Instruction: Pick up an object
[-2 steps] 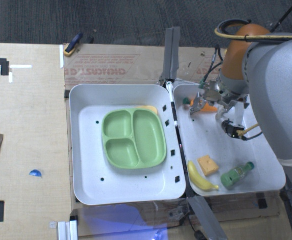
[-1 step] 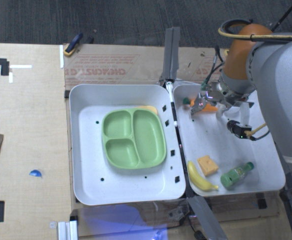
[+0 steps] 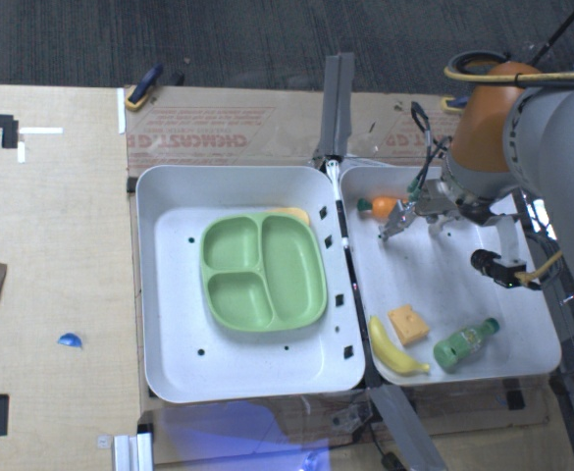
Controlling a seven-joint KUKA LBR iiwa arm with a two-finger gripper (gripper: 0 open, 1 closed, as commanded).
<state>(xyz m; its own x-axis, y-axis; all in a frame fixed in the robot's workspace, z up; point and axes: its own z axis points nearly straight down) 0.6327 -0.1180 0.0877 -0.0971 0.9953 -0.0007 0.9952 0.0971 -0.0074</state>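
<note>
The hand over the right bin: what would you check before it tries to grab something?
1. Hand is above the right bin: ok.
2. A thing lies close by: ok, the orange object sits just beside the hand.
3. Nothing already between its fingers: cannot tell.
4. Fingers open wide enough: cannot tell.
5. Other things lie well apart from the hand: ok, banana, yellow block and green bottle rest at the near end.
6. Green tray lies in the left bin: ok.

the pale wooden bench (image 3: 51, 263) bore two white bins (image 3: 169, 263) side by side, plus a small blue scrap (image 3: 69, 340) lying at its left.
</note>
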